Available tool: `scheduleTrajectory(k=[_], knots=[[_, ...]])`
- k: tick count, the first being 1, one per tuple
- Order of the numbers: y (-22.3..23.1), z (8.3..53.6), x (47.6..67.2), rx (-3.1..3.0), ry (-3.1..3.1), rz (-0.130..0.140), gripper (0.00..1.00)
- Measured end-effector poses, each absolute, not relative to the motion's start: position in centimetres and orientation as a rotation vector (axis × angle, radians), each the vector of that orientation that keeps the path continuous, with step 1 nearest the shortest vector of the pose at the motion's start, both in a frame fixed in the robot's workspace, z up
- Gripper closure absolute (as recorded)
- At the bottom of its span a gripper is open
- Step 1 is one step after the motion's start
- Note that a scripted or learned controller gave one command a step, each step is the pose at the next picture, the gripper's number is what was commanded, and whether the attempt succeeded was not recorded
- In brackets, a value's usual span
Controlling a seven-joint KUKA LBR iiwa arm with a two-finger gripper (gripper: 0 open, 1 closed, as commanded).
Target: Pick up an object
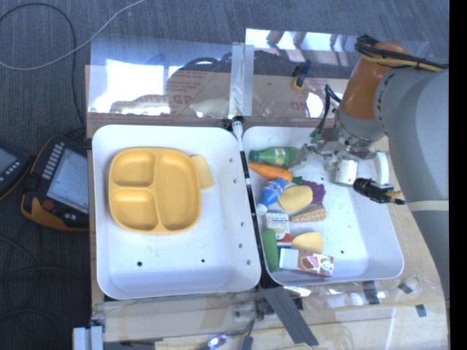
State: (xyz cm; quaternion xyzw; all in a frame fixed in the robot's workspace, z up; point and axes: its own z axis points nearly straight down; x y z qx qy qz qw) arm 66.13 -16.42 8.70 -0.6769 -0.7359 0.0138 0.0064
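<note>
Gripper (332,154) sits low over right bin (365,232) near its back edge, beside green bottle (273,155) and carrot (270,171); finger state not discernible.

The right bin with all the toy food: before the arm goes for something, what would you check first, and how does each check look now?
1. Things to pick in the right bin: ok, a green bottle, a carrot and others lie there.
2. Gripper over that bin: ok, it hangs at the far side, near the green bottle.
3. Gripper free of any load: cannot tell, its tips are too small to read.
4. Room around a target: not ok, most pieces crowd together along the bin's left side.
5. Left bin out of the way: ok, it holds a yellow divided plate, apart from the arm.
</note>
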Motion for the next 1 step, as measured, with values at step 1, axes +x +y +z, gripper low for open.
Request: scheduleTrajectory(k=[1], knots=[[-16.74, 8.95, 57.89, -2.066, -2.376, -0.004, 0.0]])
